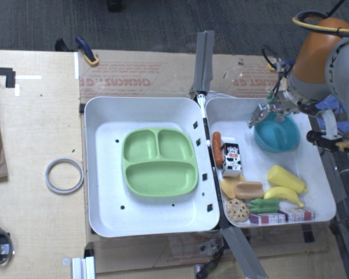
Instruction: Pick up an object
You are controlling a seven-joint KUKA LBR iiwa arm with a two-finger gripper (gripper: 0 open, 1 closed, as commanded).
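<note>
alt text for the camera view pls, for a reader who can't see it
A grey robot arm with an orange band reaches from the right, its two-finger gripper over a blue plastic bowl in the right white bin, among toy food. The left white bin holds a green divided plastic tray.

Arm (331,63) at upper right of frame: bulky rounded links, light grey casing. Broad orange band (320,51) above wrist, glossy, dome-shaped. Yellow-rimmed ring or hose looped across top of orange section; thin black cable running off toward upper right corner. Below band, dark wrist block with small wires and metal fittings. Claw (266,114) small, silver-grey metal, thin fingers. Blue patch and black bracket on lower grey link at right edge.
</note>
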